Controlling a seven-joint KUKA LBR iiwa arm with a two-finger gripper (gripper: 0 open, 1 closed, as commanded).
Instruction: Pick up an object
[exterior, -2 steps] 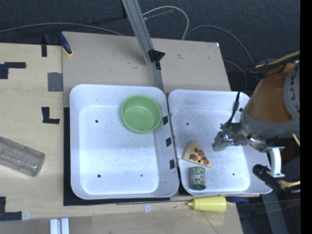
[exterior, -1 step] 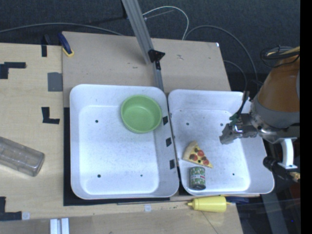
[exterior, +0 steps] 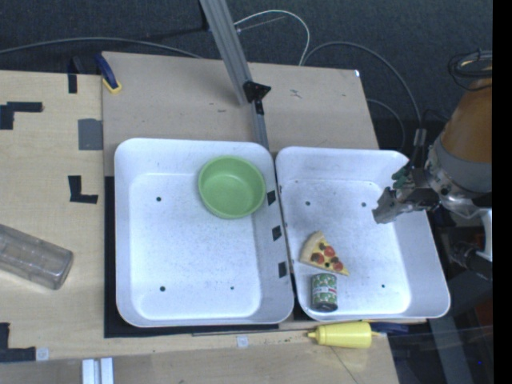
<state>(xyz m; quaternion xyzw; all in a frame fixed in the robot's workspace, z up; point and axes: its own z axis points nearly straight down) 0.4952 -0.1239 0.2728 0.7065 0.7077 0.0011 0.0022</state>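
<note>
Down at the near edge of the bench lies one yellow bottle (exterior: 342,335) on its side, just outside the front rim of the right bin (exterior: 416,290). Inside that bin I count two things: one small can (exterior: 324,291) with a green label, standing close to the front left corner, and one toy pizza slice (exterior: 322,254) just behind it, the two nearly touching. Next to it, the left bin (exterior: 144,246) holds a single green bowl (exterior: 231,186), upright, near its back right corner and close to the wall the two bins share.

One gripper (exterior: 390,207) hangs over the right side of the right bin, on the grey arm with the orange band (exterior: 472,126) coming in from the right. It is well apart from the can and the pizza slice, and nothing shows between its fingers; whether they stand wide or narrow I cannot tell from here.

Off to the left, one clear plastic cup (exterior: 32,256) lies on its side on the wooden table (exterior: 48,158). A single grey pole (exterior: 228,38) slants across the back of the bench.
</note>
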